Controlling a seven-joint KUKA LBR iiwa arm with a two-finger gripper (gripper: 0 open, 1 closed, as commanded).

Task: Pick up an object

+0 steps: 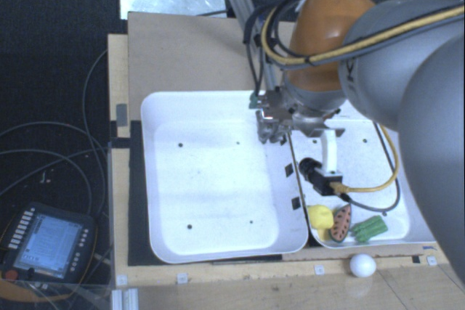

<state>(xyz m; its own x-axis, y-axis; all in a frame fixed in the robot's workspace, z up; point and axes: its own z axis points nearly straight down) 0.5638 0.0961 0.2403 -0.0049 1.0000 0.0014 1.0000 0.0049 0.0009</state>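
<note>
My gripper (272,130) hangs below the orange wrist band (327,33), over the far right part of the left white bin (211,178), close to the rim between the two bins. Nothing shows under it on the bin floor. In the near left corner of the right bin (363,160) lie a yellow object (319,216), a reddish-brown slice-shaped object (340,223) and a green object (368,228), close together. They are well in front of the gripper and apart from it.
A white ball (362,265) rests on the bench outside the bins, near the front edge. A black connector (318,176) with a yellow cable hangs from the arm over the right bin. A teach pendant (47,239) lies on the floor at lower left.
</note>
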